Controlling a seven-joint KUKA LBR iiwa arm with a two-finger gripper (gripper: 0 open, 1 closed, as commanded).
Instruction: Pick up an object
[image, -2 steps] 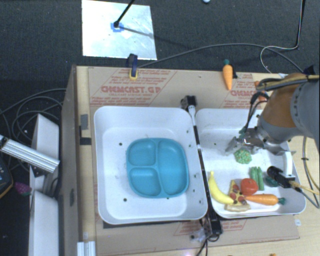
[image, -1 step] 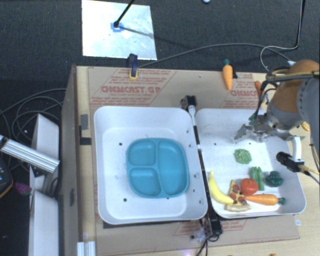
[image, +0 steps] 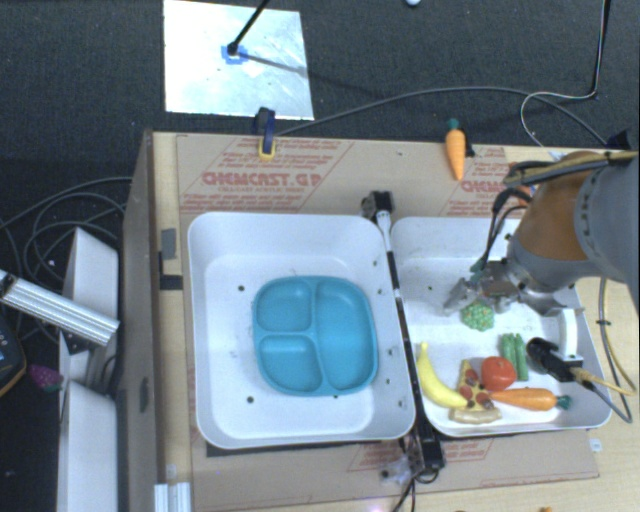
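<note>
My gripper (image: 483, 296) hangs low in the right bin (image: 430, 250), just above a small green broccoli (image: 478, 317). Its fingers are spread open, and nothing sits between them. Toward the bin's front lie a yellow banana (image: 437, 377), a red tomato (image: 498, 373), an orange carrot (image: 525, 399), a pizza slice (image: 474, 396) and a green bean pod (image: 514, 352). The arm's grey body and orange band cover the bin's right part.
The left bin (image: 215, 250) holds a blue divided plate (image: 315, 335). A black divider (image: 392, 290) runs between the bins. Behind the bins, a second toy carrot (image: 456, 150) and a yellow clamp (image: 266, 135) lie on the cardboard. Cables trail at the right.
</note>
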